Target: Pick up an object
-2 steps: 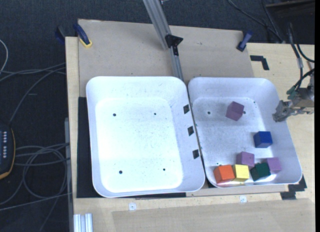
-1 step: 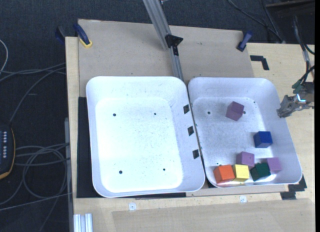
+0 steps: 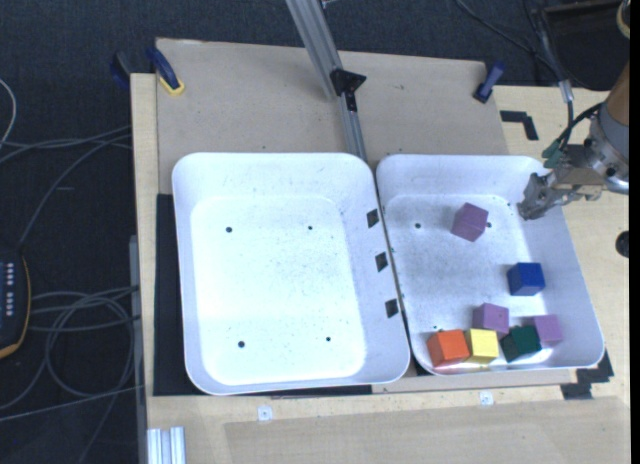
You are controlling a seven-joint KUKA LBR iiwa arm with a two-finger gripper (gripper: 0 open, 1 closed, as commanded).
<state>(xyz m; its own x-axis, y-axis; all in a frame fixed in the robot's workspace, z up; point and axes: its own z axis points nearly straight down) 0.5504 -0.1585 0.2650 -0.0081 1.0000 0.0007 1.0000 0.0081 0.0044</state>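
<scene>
Nearest the camera, along the right bin's front wall: orange cube, yellow cube, green cube, pale purple cube, set in a touching row; small purple cube just behind the yellow one. Further back, near the right wall: blue cube, apart from the row. Beyond that, mid-bin toward the rear: larger purple cube, tilted, standing alone. Beside it to the right, at the bin's rear right rim: end effector, nothing seen between its fingers, degree of opening impossible to tell; no cube touched. Alongside on the surface: left bin, white, speckled. Farthest back: blue clamps at the board's corners.
</scene>
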